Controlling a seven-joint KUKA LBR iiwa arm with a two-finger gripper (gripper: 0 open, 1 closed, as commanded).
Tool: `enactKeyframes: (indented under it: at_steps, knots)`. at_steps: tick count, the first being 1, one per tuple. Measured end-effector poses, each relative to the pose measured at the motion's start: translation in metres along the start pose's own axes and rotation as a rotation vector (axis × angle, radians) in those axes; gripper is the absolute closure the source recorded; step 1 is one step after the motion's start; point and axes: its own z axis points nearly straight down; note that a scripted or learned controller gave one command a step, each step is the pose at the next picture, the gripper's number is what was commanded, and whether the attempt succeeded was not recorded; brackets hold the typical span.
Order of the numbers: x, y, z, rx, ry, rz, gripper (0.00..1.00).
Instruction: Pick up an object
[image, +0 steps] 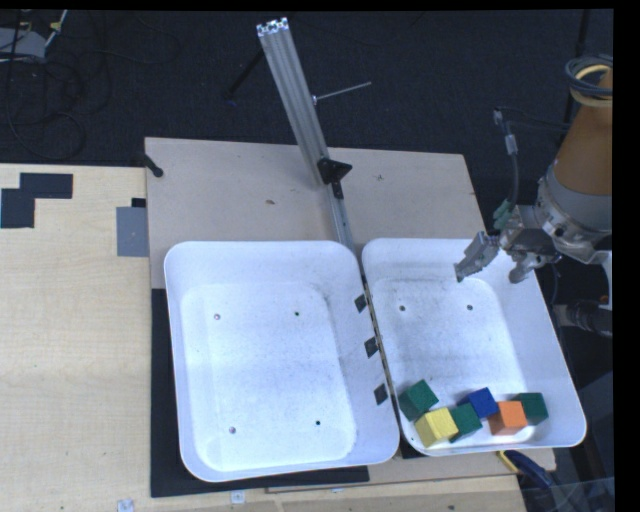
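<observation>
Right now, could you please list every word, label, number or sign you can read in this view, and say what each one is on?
No readable text in this view.
The small coloured blocks, such as the yellow cube and the orange cube, in the right shallow white bin show plain faces.
The left shallow white bin, the slanted aluminium rail and the grey arm's hand show no lettering.

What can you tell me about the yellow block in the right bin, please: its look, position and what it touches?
The yellow block is a small cube, plain and matte. It lies on the floor of the right bin, near the bin's front-left corner. It rests flat, turned a little askew. A green block sits just behind it and another green block presses against its right side. The gripper is far away, above the bin's back edge.
</observation>
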Motion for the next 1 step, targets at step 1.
enactKeyframes:
  at_steps: [1]
  knots:
    - [0.0636,-0.0588,-0.011,0.003,0.003,-0.01,0.0]
